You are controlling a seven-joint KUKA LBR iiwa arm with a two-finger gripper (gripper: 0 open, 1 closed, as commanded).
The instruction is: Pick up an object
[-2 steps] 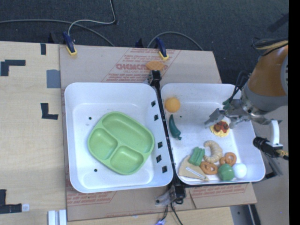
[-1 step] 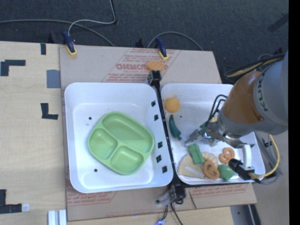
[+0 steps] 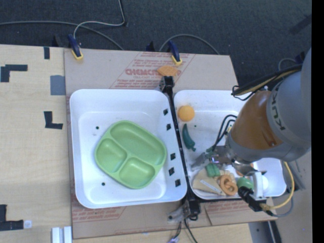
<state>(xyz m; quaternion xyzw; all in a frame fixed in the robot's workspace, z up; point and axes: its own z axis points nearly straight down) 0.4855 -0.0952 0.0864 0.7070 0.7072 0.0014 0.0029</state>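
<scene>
The right bin (image 3: pixel 212 99) holds several small toy foods. An orange ball (image 3: pixel 186 113) lies near its far left corner, and a dark green pod-shaped piece (image 3: pixel 188 137) lies just below it by the divider. At the bin's near side sit a pale wedge (image 3: pixel 204 186), an orange pretzel (image 3: pixel 228 183) and a small green piece (image 3: pixel 211 169), all close together. My gripper (image 3: pixel 210 158) hangs low at the upper edge of this cluster, below the arm's orange band (image 3: pixel 251 128). The arm hides the right part of the bin.
The left bin (image 3: pixel 81 135) holds a light green divided plate (image 3: pixel 130 154). A black divider with clips (image 3: pixel 173 135) runs between the bins. Cables and two blue-yellow clamps (image 3: pixel 75 48) lie at the cardboard's far edge. An orange item (image 3: pixel 167 71) rests on the cardboard beyond the bins.
</scene>
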